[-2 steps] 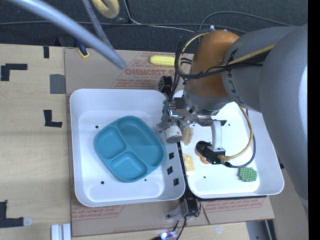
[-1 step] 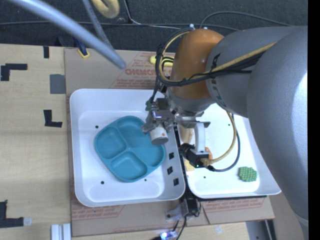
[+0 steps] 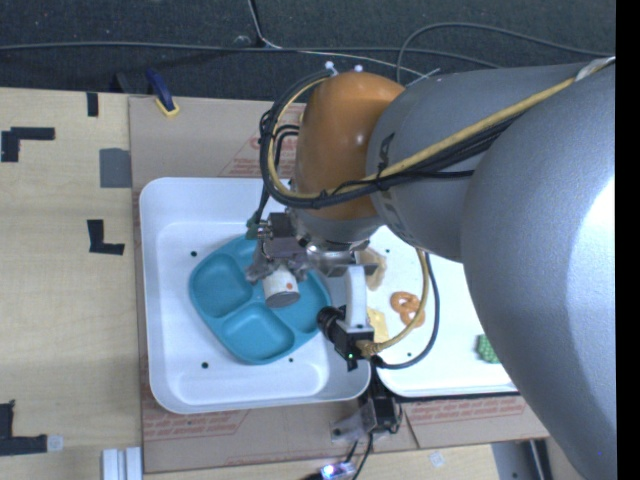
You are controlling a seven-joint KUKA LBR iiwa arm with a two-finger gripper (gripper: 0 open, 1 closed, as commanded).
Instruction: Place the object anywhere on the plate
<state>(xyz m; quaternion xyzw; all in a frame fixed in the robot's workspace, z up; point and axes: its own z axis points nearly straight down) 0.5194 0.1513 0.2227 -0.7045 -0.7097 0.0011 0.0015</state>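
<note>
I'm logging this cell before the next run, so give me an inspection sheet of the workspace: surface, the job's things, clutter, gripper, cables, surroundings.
Surface: two shallow white bins side by side, left bin, right bin, on brown cardboard over a light wooden bench.
Job's things: blue sectioned plate lies in the left bin; a small white and red cylindrical object is over the plate's right part, at the gripper.
Clutter: an orange pretzel-shaped piece, a yellow piece and a small green item in the right bin.
Gripper: gripper sits above the plate; finger state too hidden to judge.
Cables: black and yellow cables run along the arm; another loops over the right bin.
Surroundings: black tape marks on the bench, dark fabric beyond.
</note>
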